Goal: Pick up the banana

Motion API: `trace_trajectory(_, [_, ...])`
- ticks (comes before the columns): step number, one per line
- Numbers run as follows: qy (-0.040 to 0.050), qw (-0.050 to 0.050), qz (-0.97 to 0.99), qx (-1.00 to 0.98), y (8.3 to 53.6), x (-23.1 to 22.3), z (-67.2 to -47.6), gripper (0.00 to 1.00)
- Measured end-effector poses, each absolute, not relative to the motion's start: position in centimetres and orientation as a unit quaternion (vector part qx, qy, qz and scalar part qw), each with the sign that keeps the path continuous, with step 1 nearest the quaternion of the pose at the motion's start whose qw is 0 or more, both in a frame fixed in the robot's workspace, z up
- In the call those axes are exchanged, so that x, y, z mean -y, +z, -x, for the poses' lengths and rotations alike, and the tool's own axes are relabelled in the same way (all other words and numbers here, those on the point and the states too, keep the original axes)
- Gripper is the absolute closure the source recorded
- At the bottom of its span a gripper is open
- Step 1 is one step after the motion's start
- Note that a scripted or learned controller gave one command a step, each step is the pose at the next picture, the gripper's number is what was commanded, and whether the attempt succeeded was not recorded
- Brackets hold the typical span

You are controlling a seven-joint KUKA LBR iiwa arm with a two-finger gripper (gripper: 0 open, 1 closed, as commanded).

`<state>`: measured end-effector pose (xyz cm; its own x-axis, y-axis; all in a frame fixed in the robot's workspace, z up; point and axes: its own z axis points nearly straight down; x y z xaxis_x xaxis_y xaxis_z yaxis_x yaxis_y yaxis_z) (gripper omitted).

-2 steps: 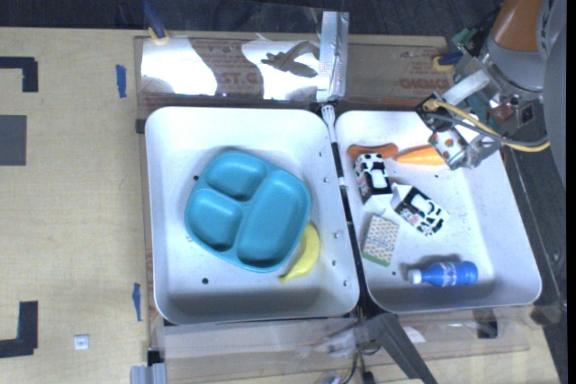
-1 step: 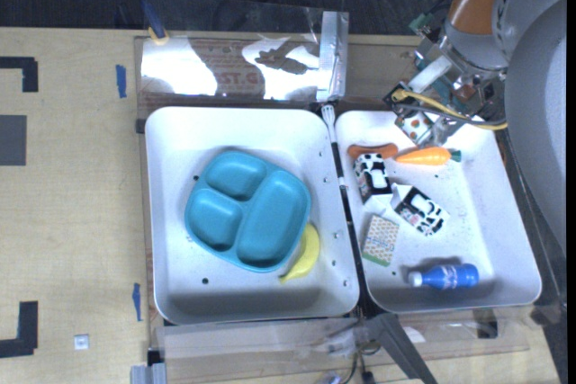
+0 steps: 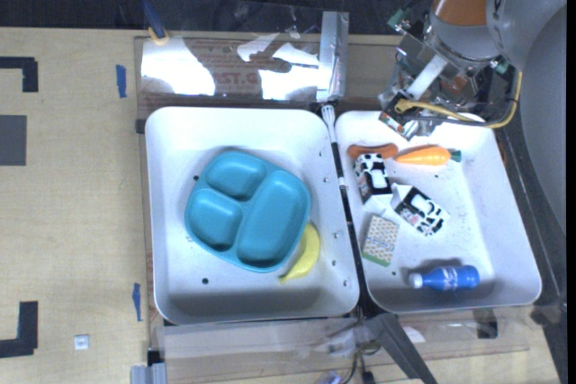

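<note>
You would have found the banana (image 3: 304, 254) in the left bin (image 3: 166, 193), near that bin's front right corner. It lay against the lower right edge of a blue plate (image 3: 247, 209) with three compartments. Part of it was tucked under the plate's rim, so you saw only a curved yellow strip.

The gripper (image 3: 402, 114) was nowhere near it. It hung over the back left corner of the right bin (image 3: 515, 220), well apart from the banana, with the wall between the two bins lying between them. From this angle, cables and the wrist cluttered the tool, so you could not tell whether it was wide or narrow. Nothing showed plainly in its grasp.

Below the gripper, in the right bin, you had a carrot (image 3: 423, 156) lying crosswise, with a small orange-brown piece (image 3: 371, 150) just to its left. Two black-and-white blotched items sat nearby: one (image 3: 372, 173) close to the dividing wall, the other (image 3: 421, 212) nearer the bin's middle. A patterned packet (image 3: 381, 239) lay in front of them, and a blue bottle (image 3: 447, 278) rested on its side near the front wall.
</note>
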<state>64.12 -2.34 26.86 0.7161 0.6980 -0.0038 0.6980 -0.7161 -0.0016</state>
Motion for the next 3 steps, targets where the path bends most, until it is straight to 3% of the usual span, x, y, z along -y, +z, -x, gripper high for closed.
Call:
trace_trajectory(1, [0.0042, 0.002, 0.929, 0.369, 18.2, 6.4, -65.4, 1.00])
trace_trajectory(2, [0.0026, 0.001, 0.929, 0.370, 39.2, 8.9, -65.6, 1.00])
trace_trajectory(3, [0.0042, 0.003, 0.875, 0.484, 36.1, 7.7, -64.2, 1.00])
